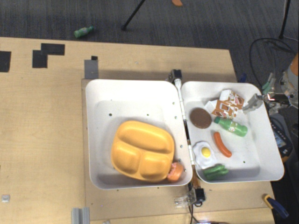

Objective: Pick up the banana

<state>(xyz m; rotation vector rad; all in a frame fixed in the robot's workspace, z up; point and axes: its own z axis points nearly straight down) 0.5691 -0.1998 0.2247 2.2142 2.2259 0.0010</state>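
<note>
No text, label, brand or number can be read anywhere.

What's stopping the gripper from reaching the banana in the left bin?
Likely nothing, so yes: the banana lies uncovered in the left bin, only a small orange item at its edge. The gripper hangs over the right bin.

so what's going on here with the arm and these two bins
A robot arm reaches in from the right, its gripper hovering over the upper right edge of the right bin, holding nothing. It is meant to pick up a banana. That bin holds a waffle-like piece, a brown disc, a green bottle, a sausage, a fried egg and a green vegetable. The left bin holds a large yellow lumpy object.
</note>
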